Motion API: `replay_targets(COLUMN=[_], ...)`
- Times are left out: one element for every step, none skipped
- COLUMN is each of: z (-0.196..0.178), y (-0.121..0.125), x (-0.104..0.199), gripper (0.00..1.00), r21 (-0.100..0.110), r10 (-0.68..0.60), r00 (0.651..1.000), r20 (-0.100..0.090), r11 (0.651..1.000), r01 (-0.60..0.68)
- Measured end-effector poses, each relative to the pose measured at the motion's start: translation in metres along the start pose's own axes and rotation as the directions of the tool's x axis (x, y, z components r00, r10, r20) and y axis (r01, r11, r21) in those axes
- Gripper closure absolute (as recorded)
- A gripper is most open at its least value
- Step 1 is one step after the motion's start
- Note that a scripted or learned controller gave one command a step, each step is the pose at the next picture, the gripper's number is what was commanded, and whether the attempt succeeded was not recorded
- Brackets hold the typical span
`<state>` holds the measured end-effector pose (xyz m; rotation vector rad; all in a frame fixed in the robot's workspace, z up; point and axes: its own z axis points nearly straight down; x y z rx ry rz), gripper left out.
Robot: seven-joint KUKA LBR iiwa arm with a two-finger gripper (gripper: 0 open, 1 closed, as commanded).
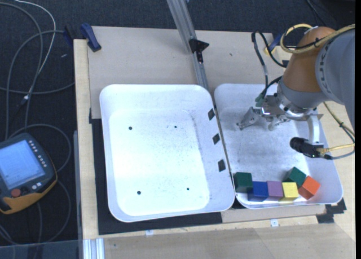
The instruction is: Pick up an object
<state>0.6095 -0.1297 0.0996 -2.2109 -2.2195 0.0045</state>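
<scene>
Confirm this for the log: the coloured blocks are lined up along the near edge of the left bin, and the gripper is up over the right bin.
Not quite. The camera view shows the coloured blocks along the near edge of the right bin, not the left bin. The gripper is over the right bin, as you say.

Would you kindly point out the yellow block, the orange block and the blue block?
yellow block [289,189], camera view, top face
orange block [309,187], camera view, top face
blue block [260,189], camera view, top face

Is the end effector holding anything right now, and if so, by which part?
Nothing is held. The end effector is open above bare floor in the right bin, apart from the row of coloured blocks along that bin's near edge.
</scene>
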Motion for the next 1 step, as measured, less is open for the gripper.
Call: replay_targets(z=[-0.1424], y=[0.048], x=[-0.0531], gripper=[0.0], r21=[-0.02], r10=[0.003], r00=[1.0], r20=[0.009], r11=[1.0], r01=[-0.003])
